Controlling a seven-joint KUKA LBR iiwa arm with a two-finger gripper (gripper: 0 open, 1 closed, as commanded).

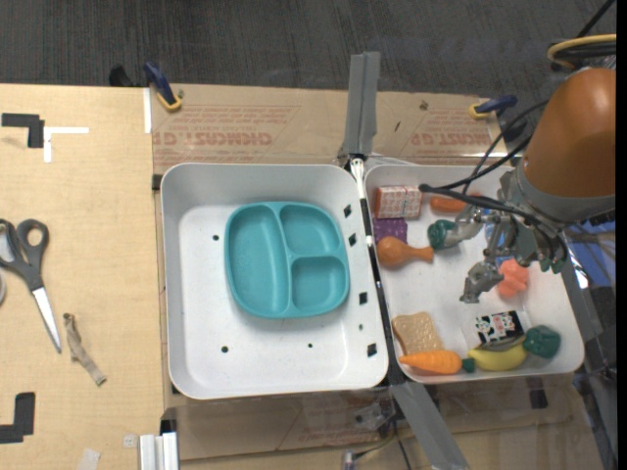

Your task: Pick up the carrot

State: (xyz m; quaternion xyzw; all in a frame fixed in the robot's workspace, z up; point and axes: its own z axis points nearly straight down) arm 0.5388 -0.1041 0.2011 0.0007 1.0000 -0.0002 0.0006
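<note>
Carrot (431,362) is seen lying at the right bin's (576,313) front edge, between bread (418,332) and banana (498,357). Gripper (482,284) is positioned above the bin's middle, well apart from the carrot; nothing is gripped. Finger spread cannot be told. A teal tray (288,259) is seen in the left bin.

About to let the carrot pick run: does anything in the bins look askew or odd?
Nothing stands out. The teal plate lies flat in the left bin. The carrot lies at the right bin's near edge, beside the bread and banana, apart from the gripper.
</note>
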